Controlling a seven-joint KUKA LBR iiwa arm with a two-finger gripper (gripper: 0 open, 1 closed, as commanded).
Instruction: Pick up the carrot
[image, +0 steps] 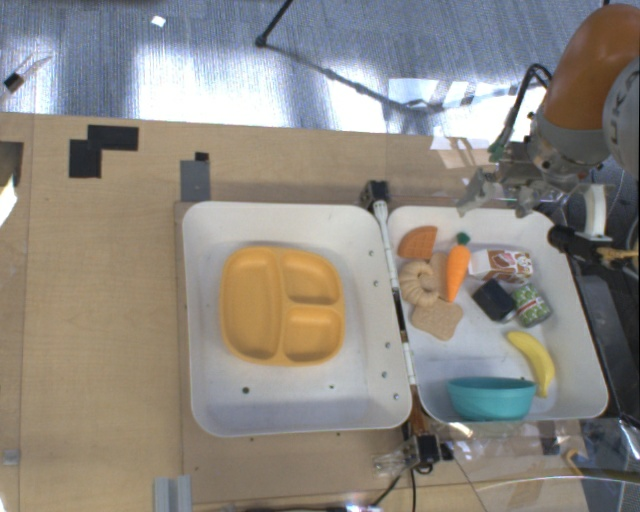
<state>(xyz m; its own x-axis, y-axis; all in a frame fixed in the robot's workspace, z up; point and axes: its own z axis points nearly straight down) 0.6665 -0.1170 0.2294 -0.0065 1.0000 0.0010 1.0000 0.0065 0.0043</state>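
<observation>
While the arm sits at the far right corner of the desk, the scene reads as follows.

Arm: grey, with an orange band (590, 60), reaching in above the far right corner of the right bin.
Gripper (520, 190): hangs over the far rim of the right bin (580, 330), apart from everything inside it.
Jaws: cannot tell whether wide or narrow; the view is too cluttered there.
Carrot (456, 270): lies in the far half of the right bin, orange with a green top pointing to the far rim, its tip toward the near edge; nothing grips it.
Carrot's neighbours: an orange wedge-shaped piece (418, 242) just to its left near the far left corner of the bin, and a pale ring-shaped pastry (419, 281) touching or just beside its left side.
Cracker (437, 319): tan, flat, just nearward of the pastry.
Carton (507, 264): small, white and red, to the right of the carrot.
Black block (493, 298) and green can (531, 306): side by side near the bin's middle right.
Banana (533, 360): yellow, toward the near right corner.
Teal bowl (489, 397): against the near rim of the right bin.
Left bin (210, 390): holds a yellow divided plate (282, 304) in its middle.
</observation>
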